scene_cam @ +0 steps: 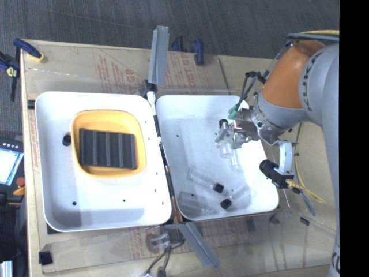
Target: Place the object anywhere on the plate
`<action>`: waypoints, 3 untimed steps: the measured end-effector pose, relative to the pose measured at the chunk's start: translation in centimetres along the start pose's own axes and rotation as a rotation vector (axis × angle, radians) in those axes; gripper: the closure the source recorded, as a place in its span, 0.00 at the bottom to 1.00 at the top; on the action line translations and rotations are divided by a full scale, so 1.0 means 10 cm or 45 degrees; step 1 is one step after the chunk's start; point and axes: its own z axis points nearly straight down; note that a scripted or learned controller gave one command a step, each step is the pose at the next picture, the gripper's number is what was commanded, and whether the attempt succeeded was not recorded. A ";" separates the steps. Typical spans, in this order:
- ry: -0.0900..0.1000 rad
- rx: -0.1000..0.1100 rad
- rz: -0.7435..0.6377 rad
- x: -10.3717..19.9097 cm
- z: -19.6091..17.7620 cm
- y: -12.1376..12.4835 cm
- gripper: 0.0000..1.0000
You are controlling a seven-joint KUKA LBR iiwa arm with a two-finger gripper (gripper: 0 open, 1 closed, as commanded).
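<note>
Object: a small clear, see-through item with a dark cap (218,187) is lying in the right bin (190,126), toward its near side; a second one with a dark cap (225,203) is lying just nearer, and a clear tube-like piece (199,179) is lying to their left. Their outlines are being washed out against the white floor, so exact shape cannot be told.

Plate: a yellow-orange plate (106,120) with rounded corners is sitting in the left bin (57,201), carrying a dark ribbed insert (108,149) at its middle. It is being kept well apart from the clear items by the wall between the bins.

Arm: the grey arm with its orange band (288,79) is being reached in from the right, bent down over the far right part of the right bin, with the wrist tilted toward the left.

Gripper: the gripper (226,138) is being held low over the right bin, far of the capped items and apart from them.

Fingers: the fingers are being seen as pale, blurred shapes against the white bin; how far they are parted cannot be told, and whether anything is being held between them cannot be told.

Counter: the bins are being carried side by side on a brown counter (104,68), with blue clamps (27,48) at its far left edge.
</note>
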 end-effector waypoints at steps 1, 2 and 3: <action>-0.002 0.002 -0.253 0.74 0.15 0.16 1.00; -0.005 -0.003 -0.516 1.44 0.23 0.36 1.00; -0.005 -0.004 -0.516 1.44 0.23 0.36 0.00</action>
